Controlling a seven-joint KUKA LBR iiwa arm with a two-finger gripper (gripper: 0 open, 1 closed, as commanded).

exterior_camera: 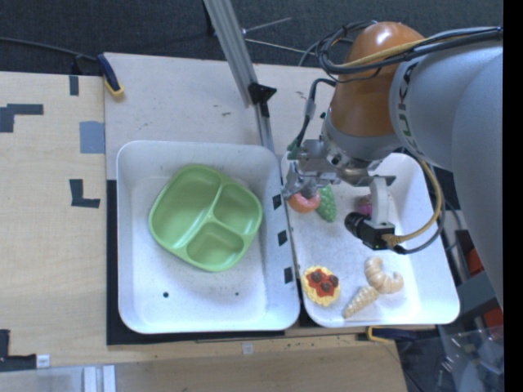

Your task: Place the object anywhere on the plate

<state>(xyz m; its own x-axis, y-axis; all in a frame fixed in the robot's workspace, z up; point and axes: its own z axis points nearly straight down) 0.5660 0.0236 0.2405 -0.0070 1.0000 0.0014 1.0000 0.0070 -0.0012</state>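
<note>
camera view: the end effector [306, 188] hangs over the orange toy [304, 202]; grip state unclear. picking seems underway; next, carry it left onto the green plate [206, 217].

My own arm [409, 80] covers the far end of the right bin [425, 300] and runs off the right edge. My gripper [306, 188] hides the tops of the orange-and-green toy pieces [315, 202] beneath it; its fingers are too blurred to read.
</note>
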